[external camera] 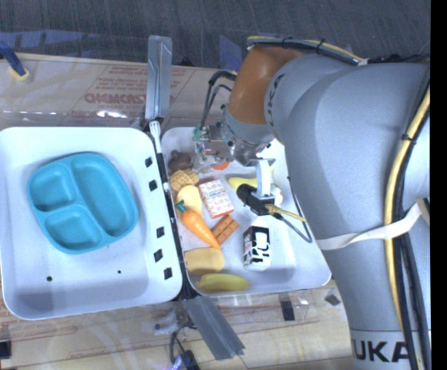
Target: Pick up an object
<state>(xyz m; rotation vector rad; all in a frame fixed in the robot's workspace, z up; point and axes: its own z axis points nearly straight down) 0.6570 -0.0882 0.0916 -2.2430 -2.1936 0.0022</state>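
two bins [8,206]: blue tray [82,200], toy food [196,223]

The arm [339,129] covers the right bin's [304,272] far corner and right side, and the hand's [208,151] tips are too small to make out.

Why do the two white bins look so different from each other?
The left bin holds one big thing, a blue plate with three sections; the right bin holds many small things, like a carrot and a black-and-white carton. The left bin shows lots of bare white floor; the right bin is crowded, and the arm's claw reaches into it. Both are shallow, white and side by side.
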